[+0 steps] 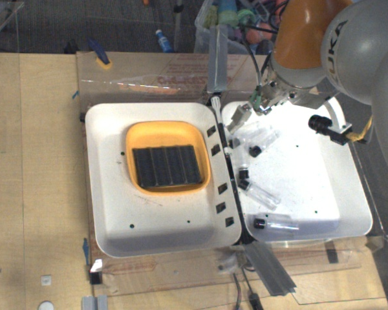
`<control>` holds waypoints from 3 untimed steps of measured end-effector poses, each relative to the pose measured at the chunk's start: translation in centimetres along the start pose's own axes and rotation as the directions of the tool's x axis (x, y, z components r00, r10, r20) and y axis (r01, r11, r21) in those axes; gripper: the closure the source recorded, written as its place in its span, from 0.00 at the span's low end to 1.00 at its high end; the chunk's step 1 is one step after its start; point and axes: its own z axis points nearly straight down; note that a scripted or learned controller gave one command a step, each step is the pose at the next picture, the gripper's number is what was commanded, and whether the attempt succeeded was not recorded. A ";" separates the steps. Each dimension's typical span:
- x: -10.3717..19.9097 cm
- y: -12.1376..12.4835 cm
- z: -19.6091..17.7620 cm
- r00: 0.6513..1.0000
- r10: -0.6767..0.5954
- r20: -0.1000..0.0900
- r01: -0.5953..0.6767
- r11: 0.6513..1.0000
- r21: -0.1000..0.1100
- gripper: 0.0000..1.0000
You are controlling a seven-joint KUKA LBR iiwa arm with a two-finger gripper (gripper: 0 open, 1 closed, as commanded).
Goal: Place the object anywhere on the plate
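Nearest, by the right bin's (349,218) front edge, lies a clear vial (275,225), black cap leftward. Another vial (258,191) slants by the divider, and a third (262,139) (cap toward the front) lies near the back-left corner. In the left bin (110,231) sits the orange plate (139,134), holding a ridged black slab (167,166). My gripper (255,105) hangs over the back-left corner; whether it grips, I cannot tell.

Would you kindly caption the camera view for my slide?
KUKA arm's pincer over the right bin of clear vials; orange plate with black insert in the left bin.
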 end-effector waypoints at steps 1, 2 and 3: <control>-4.7 -2.7 -3.7 0.993 -0.119 0.001 0.119 0.993 0.000 0.00; -2.8 -2.2 -4.2 0.892 -0.452 -0.003 0.452 0.892 0.000 0.00; -1.4 -1.6 -3.7 0.906 -0.424 -0.004 0.424 0.906 0.000 0.00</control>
